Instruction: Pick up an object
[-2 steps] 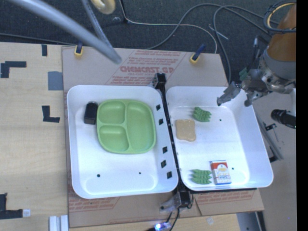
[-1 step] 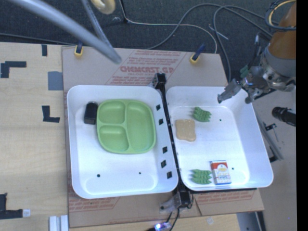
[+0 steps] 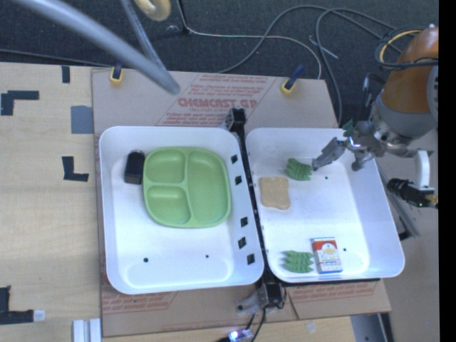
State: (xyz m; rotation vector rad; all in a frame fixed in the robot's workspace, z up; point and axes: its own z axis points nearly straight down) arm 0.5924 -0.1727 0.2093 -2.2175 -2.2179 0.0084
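Robot gripper point(image 3: 342, 153) hovers spread open beside a green toy point(image 3: 299, 169) in the right bin point(image 3: 370, 212); it may close on air.

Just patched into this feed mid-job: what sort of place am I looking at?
Likely a robot lab's test bench, not a home or a shop. Two white bins sit clamped side by side on cardboard, holding toy-like items such as a green tray and a small box; loose cables trail behind.

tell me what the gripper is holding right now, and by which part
Nothing. The gripper hangs open over the right bin, with no object between its fingers. The nearest thing, a small green toy, lies on the bin floor just beside it.
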